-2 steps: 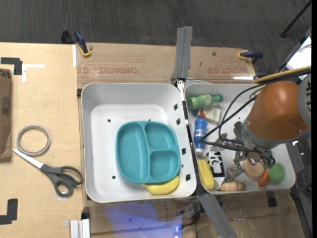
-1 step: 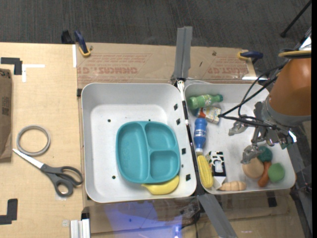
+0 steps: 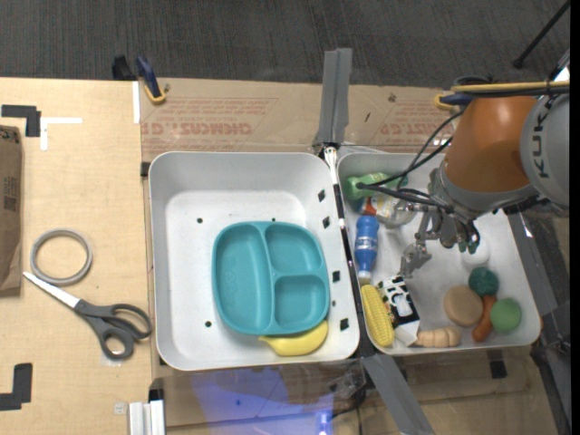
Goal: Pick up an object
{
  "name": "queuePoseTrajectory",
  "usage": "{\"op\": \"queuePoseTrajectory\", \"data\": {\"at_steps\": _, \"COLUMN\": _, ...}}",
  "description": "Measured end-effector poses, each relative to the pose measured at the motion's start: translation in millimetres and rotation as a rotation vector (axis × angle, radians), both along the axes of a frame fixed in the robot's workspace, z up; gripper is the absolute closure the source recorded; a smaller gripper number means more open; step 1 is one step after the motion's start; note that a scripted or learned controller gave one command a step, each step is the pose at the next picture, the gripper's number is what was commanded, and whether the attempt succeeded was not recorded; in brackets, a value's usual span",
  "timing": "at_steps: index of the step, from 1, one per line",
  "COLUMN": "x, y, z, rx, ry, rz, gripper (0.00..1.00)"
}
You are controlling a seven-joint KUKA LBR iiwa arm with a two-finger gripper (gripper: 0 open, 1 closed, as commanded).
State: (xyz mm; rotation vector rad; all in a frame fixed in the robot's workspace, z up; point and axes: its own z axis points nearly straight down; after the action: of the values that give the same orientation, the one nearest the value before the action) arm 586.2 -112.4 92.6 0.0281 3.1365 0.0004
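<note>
Overhead view of the bench. You see two shallow white bins side by side: the left bin [image 3: 172, 207] and the right bin [image 3: 526, 270], their inner rims meeting along a dark hinged seam.

Left bin: a teal divided plate [image 3: 270, 276] lies near the centre, with a yellow banana [image 3: 299, 341] tucked under its near edge, touching it. A broad band of bare white floor runs along the far wall and the left wall.

Right bin: the arm [image 3: 494, 143] enters from the right and hangs above the far half. Its gripper [image 3: 419, 254] points down over the bare middle floor, with nothing between its fingers; whether the jaws are spread or closed cannot be told from here. Along the left wall you find a blue bottle [image 3: 365, 241], then a corn cob [image 3: 378, 315] nearer the front, both close to the rim. A green item [image 3: 361, 185] sits in the far left corner. A black-and-white card [image 3: 399, 299] lies just beside the corn. Along the front edge lie a beige bread piece [image 3: 438, 337], a tan round disc [image 3: 463, 306], a carrot [image 3: 484, 323], a green ball [image 3: 506, 314] and a dark teal ball [image 3: 483, 281], crowded together at the right front corner.

Outside the bins, on the left of the bench, rest scissors [image 3: 95, 314] and a tape roll [image 3: 61, 255], well apart from both rims.
</note>
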Motion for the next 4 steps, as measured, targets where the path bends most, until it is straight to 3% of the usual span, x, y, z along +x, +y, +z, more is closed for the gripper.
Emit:
{"op": "queuePoseTrajectory", "data": {"at_steps": 1, "x": -57, "y": -4, "z": 0, "rx": -0.003, "ry": 0.0, "rz": -0.06, "gripper": 0.0}}
{"op": "queuePoseTrajectory", "data": {"at_steps": 2, "x": -2, "y": 3, "z": 1, "rx": -0.004, "ry": -0.003, "rz": -0.119, "gripper": 0.0}}
{"op": "queuePoseTrajectory", "data": {"at_steps": 3, "x": -63, "y": 14, "z": 0, "rx": -0.001, "ry": 0.001, "rz": -0.332, "gripper": 0.0}}
{"op": "queuePoseTrajectory", "data": {"at_steps": 4, "x": 17, "y": -15, "z": -1, "rx": 0.0, "ry": 0.003, "rz": -0.411, "gripper": 0.0}}
